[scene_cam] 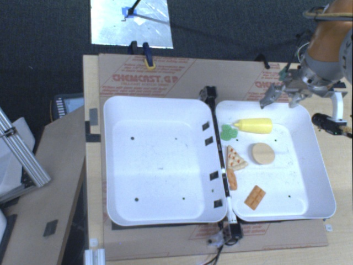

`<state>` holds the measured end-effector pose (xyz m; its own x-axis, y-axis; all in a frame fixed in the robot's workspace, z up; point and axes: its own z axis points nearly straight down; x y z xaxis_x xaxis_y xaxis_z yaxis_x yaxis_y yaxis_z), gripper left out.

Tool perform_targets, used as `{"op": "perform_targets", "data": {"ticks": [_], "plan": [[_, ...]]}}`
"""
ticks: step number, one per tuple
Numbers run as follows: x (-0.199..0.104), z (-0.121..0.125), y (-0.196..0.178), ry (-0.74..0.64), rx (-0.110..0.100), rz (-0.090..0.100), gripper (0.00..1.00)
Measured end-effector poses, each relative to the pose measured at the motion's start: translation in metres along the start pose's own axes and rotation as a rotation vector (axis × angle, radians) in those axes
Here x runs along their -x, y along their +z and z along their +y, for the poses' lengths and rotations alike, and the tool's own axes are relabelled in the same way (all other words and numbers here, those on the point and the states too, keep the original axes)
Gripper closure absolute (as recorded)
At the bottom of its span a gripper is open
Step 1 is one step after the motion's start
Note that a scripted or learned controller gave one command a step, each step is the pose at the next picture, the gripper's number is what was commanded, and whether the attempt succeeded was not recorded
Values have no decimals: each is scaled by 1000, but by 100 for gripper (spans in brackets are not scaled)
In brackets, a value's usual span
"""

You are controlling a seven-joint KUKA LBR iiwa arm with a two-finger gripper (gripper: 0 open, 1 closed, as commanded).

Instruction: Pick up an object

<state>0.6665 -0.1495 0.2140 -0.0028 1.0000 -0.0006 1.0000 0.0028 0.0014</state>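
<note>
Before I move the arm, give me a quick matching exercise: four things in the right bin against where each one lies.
Things:
1. yellow bottle
2. green piece
3. round biscuit
4. orange cracker

Places:
A. nearest the front edge of the right bin
B. middle of the bin, right of the pizza slice
C. by the divider, touching the bottle's left end
D. lying on its side, nearest the hand

Pairs: 1-D, 2-C, 3-B, 4-A

Slanted overhead view of both bins (165, 106)
</note>
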Motion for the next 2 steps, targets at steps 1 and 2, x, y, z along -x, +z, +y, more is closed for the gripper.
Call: {"op": "perform_targets", "data": {"ticks": [1, 2], "plan": [[30, -64, -64, 6, 5, -3, 0], [59, -78, -233, 4, 20, -9, 0]]}}
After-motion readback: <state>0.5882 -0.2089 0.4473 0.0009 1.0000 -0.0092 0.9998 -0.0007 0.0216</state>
